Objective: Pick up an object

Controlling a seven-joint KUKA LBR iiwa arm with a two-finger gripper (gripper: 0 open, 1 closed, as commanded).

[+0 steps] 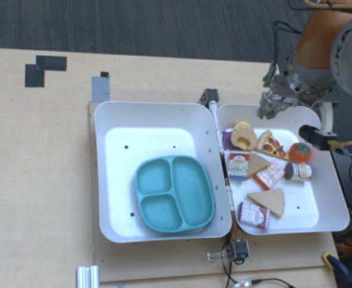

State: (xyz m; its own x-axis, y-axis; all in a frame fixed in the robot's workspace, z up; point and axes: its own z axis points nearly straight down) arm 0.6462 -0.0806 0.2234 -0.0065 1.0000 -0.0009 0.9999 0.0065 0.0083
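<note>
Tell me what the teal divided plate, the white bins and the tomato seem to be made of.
Teal divided plate: likely molded plastic or silicone, matte, with soft rounded rims and an even color.
White bins: apparently smooth plastic, slightly glossy, with light glare on the floor and rounded corners.
Tomato: probably a plastic toy, with uniform red and a small highlight.

no text, brand, number or sign can be read here. two small printed packages carry label graphics too small and blurred to make out: one with a red-and-white front (238,165) lies in the right bin (329,212) close to its left wall, and a purplish one (253,215) lies near that bin's front edge. the red-and-white wrapper (270,174) between them is just as illegible.
</note>
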